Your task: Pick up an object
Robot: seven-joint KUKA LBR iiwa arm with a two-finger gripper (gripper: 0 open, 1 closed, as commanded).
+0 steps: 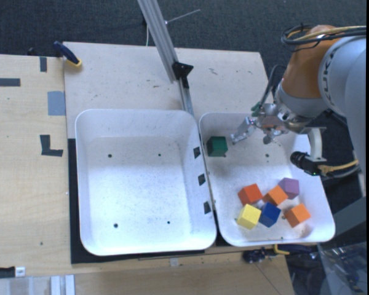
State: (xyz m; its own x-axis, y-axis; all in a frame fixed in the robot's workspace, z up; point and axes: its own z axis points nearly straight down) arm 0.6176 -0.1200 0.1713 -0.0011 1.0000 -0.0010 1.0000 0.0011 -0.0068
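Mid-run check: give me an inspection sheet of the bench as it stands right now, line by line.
Surface: wooden bench with two white bins; left bin, right bin.
Job's things: green cube alone at the right bin's far end; orange cube, yellow cube, blue cube, purple cube and two more orange cubes clustered at its near end.
Clutter: grey tape patches on the bench's left.
Grippers: gripper above the right bin, right of the green cube, holding nothing.
Cables: black cables looped over the arm's orange band.
Surroundings: slanted metal pole; dark carpet.
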